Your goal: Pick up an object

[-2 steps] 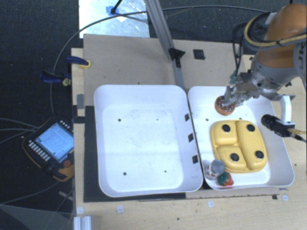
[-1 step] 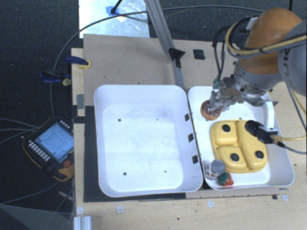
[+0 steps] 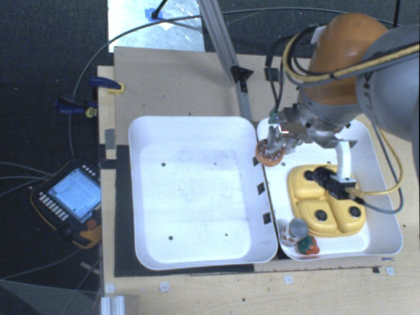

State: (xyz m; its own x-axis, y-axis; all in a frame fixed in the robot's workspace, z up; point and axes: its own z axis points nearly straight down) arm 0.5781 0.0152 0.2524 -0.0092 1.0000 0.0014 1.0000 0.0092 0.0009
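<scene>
The tool (image 3: 271,144) hangs over the right bin's (image 3: 384,241) left rim, clamped on a small brown round object (image 3: 268,154). A yellow toy (image 3: 325,202) lies in that bin's middle, small bits (image 3: 300,236) near its front-left corner.

no legible text, handheld pendant (image 3: 71,199) screen lit blue, its characters too small

One fixed camera looks down at a slant from above the counter (image 3: 177,84), framing both white bins (image 3: 190,195).
</scene>
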